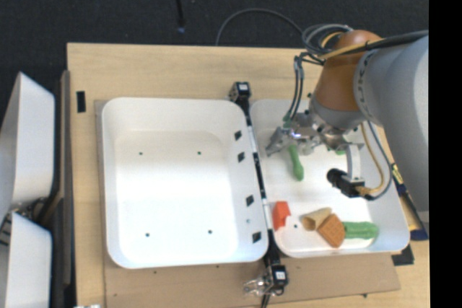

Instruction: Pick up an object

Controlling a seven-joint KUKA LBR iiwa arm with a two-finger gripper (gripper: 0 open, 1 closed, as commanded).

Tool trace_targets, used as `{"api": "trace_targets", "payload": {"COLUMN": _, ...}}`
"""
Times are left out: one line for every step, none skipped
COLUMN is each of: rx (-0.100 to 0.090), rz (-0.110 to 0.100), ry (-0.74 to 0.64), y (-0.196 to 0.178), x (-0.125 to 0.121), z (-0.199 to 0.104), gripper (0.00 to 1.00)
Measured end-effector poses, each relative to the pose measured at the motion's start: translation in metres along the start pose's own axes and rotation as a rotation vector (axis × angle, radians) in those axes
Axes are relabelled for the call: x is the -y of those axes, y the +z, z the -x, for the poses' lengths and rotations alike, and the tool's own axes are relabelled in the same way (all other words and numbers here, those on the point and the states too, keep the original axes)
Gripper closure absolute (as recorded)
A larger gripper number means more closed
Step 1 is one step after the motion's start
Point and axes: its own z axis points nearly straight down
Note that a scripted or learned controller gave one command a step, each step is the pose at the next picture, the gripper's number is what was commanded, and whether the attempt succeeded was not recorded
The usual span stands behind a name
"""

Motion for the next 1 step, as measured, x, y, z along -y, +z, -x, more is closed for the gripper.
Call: {"api": "trace_targets", "payload": {"rx": -0.001, "rz": -0.004, "ry": 0.007, "y": -0.0074, "x": 0.0012, "z": 0.0042, "gripper": 1.0}}
